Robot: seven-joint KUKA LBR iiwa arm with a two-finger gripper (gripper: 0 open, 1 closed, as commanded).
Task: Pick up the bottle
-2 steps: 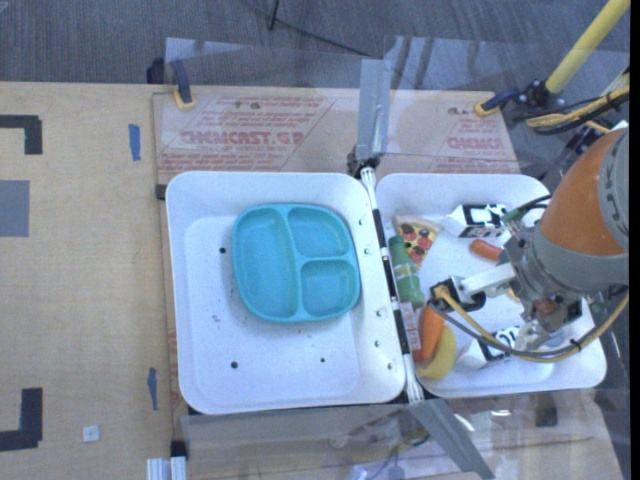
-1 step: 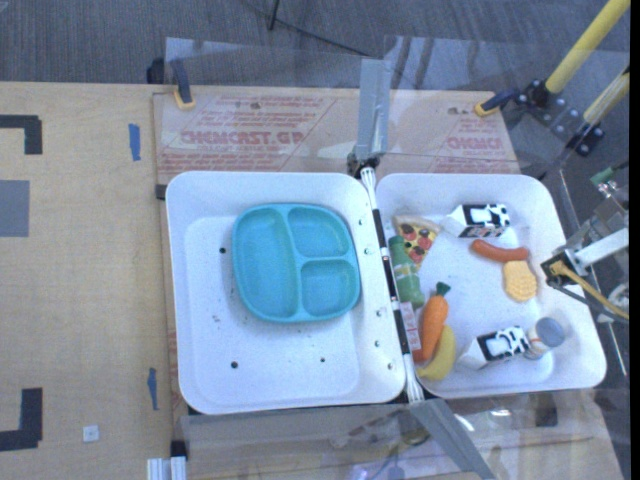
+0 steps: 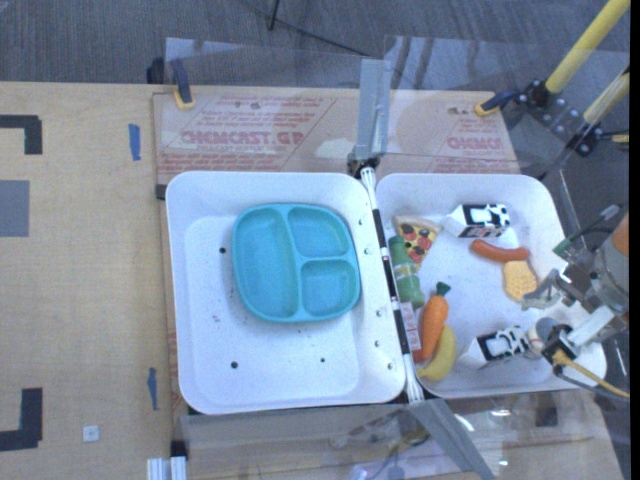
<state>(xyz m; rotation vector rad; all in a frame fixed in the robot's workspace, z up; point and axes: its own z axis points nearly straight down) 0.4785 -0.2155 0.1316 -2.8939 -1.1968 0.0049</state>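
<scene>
The left bin (image 3: 200,368) carries a teal divided plate (image 3: 296,262), well apart from the tool (image 3: 572,313), which hangs over the right bin's (image 3: 540,190) far edge; its grip state cannot be told. The green bottle (image 3: 406,273) lies across that bin from the tool, against the dividing wall, beside a carrot (image 3: 433,323).

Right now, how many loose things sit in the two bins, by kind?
Plates: 1, teal divided plate, left bin
Bottles: 1, green bottle
Toy foods: 5: pizza slice, sausage, carrot, banana, cracker
Cow-print cartons: 2
Total: 9
</scene>
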